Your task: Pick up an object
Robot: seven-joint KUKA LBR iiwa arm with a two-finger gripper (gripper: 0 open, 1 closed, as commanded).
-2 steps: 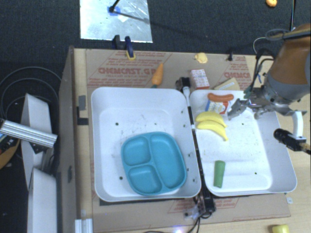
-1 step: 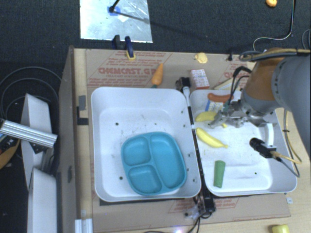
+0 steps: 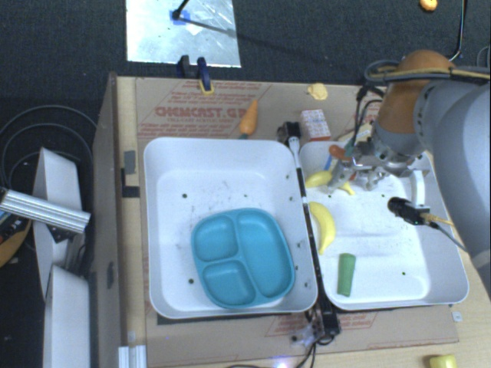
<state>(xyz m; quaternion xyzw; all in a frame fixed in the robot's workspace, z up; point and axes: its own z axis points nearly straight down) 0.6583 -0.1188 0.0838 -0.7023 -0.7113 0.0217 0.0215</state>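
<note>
My gripper [image 3: 354,172] hangs low over the back left part of the right bin [image 3: 430,282]. Right beside it, on its left, lies a small yellow piece [image 3: 317,179], and a small orange-red piece [image 3: 336,152] shows just behind it. A yellow banana [image 3: 324,225] lies along the bin's left wall, and a green cylinder [image 3: 346,274] rests nearer the front. The gripper's own body hides whatever is directly under it.
The left bin [image 3: 176,175] holds a blue divided plate [image 3: 242,257]. Behind the bins, on the cardboard, lie an orange carrot-like piece [image 3: 249,118], a small patterned box [image 3: 314,123] and a yellow scrap [image 3: 317,92]. The right bin's middle and right side show bare floor.
</note>
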